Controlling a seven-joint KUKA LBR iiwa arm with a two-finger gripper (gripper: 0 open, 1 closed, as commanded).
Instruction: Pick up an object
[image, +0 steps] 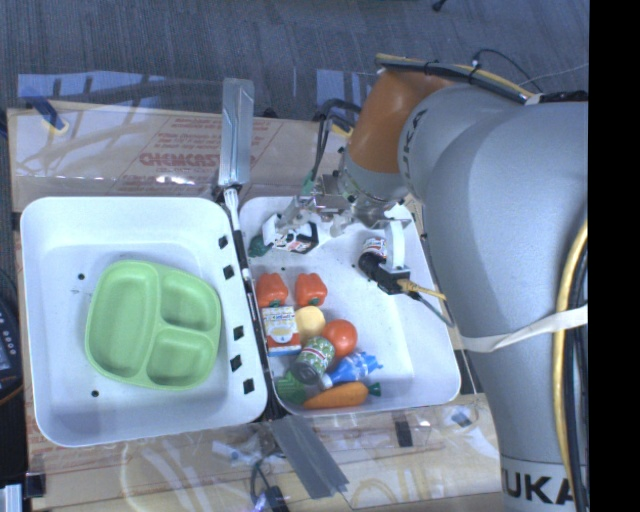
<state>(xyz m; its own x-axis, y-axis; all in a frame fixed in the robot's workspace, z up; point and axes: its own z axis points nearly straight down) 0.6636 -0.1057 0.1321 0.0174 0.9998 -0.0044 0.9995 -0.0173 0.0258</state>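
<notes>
Camera view looked down on two white bins side by side: left bin held a green tray with three compartments, lying flat near the middle. Right bin held a cluster of toy food in its near-left part: two red-orange peppers side by side at the top, a yellow lemon just below them, a small carton with a label to the lemon's left, a red tomato to the lemon's right, a green can tilted below the lemon and touching the tomato, a blue packet beside the can, a carrot lying along the near wall, and something dark green at the carrot's left end. Grey arm with orange band reached in from the right over the far end of the right bin. Gripper sat low at the far-left corner of that bin, apart from the food cluster; a small black-and-white piece showed at its tip, too blurred to identify. Whether the pincer was spread or pressed together, could not tell. A black cylinder with a yellow cable hung near the wrist.
</notes>
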